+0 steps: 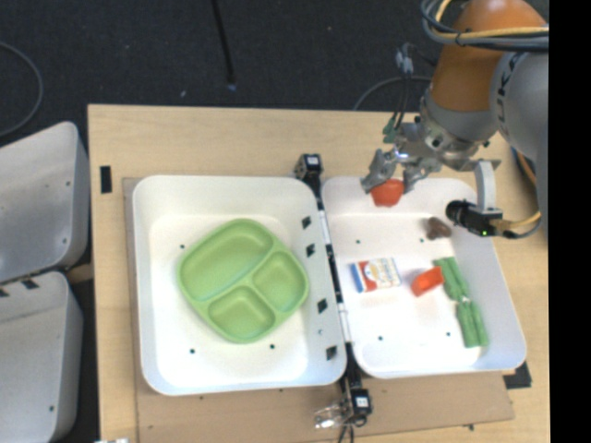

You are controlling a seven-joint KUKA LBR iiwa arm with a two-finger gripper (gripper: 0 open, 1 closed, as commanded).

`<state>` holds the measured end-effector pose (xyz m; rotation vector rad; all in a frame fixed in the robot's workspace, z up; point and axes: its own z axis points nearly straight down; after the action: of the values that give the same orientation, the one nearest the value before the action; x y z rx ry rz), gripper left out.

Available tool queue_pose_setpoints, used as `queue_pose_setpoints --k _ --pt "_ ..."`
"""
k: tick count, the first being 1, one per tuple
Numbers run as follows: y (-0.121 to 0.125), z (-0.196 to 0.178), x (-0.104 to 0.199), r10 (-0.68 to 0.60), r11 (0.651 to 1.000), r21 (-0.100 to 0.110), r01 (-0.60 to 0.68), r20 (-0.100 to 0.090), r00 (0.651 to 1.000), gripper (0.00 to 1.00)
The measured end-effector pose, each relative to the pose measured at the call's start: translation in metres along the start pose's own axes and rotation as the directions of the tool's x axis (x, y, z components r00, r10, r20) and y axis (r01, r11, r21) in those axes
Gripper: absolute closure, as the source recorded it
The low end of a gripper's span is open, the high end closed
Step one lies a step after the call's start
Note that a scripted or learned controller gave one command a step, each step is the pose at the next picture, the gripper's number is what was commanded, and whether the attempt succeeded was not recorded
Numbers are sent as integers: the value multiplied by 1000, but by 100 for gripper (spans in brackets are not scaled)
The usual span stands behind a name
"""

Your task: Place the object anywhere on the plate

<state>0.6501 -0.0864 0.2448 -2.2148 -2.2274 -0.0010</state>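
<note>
A light green plate [242,280] with three compartments lies in the left bin [157,220]. My gripper [393,175] hangs over the back left corner of the right bin [499,340]. A small red object [389,192] sits between the fingertips, and the fingers are shut on it. The plate is well to the left of the gripper and nearer the front, across the divider between the bins.
In the right bin lie a small brown piece [439,229], a white card with red and blue print [374,273], an orange piece [427,281] and two green bean pods [452,280] [471,323]. Black clips [307,165] sit along the divider.
</note>
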Motion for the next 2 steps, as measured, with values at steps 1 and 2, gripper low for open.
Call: queue_pose_setpoints --k 1,2 --pt "-13 10 51 0 1000 2 0 0 1000 100" --pt "-35 17 104 -1 1000 2 1 0 1000 100"
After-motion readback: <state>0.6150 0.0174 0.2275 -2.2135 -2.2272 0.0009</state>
